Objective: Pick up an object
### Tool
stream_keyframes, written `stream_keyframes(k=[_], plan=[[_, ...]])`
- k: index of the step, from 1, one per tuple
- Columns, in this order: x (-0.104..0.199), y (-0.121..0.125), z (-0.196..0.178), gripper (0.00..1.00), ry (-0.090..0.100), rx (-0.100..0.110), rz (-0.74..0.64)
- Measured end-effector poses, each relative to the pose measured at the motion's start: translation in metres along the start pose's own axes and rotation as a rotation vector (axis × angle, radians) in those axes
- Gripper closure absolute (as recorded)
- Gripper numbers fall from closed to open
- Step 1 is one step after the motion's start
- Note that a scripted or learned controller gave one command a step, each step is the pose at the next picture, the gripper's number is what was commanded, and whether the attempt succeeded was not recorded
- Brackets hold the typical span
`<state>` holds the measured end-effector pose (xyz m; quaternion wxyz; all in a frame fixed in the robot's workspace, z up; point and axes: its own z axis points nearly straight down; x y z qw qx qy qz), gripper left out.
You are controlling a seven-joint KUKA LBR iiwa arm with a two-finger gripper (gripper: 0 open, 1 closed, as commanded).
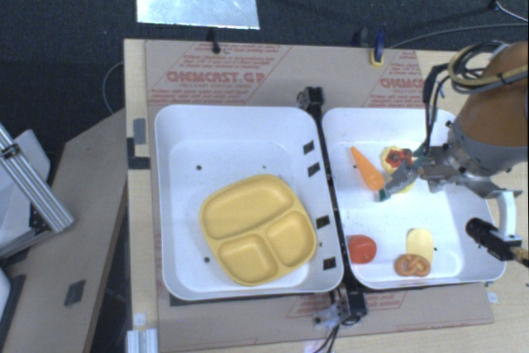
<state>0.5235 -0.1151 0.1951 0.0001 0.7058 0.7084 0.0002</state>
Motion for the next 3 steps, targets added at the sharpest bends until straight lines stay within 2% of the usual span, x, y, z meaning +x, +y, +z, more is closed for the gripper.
stream_keyframes(k=[1, 2, 3], plan=[[-0.003, 0.009, 0.054, 0.0, 0.001, 0.004, 0.002], [-0.002, 0.009, 0.107, 0.0, 0.001, 0.005, 0.002], [-0.003, 0.01, 0.094, 1.0, 0.0, -0.001, 0.002]])
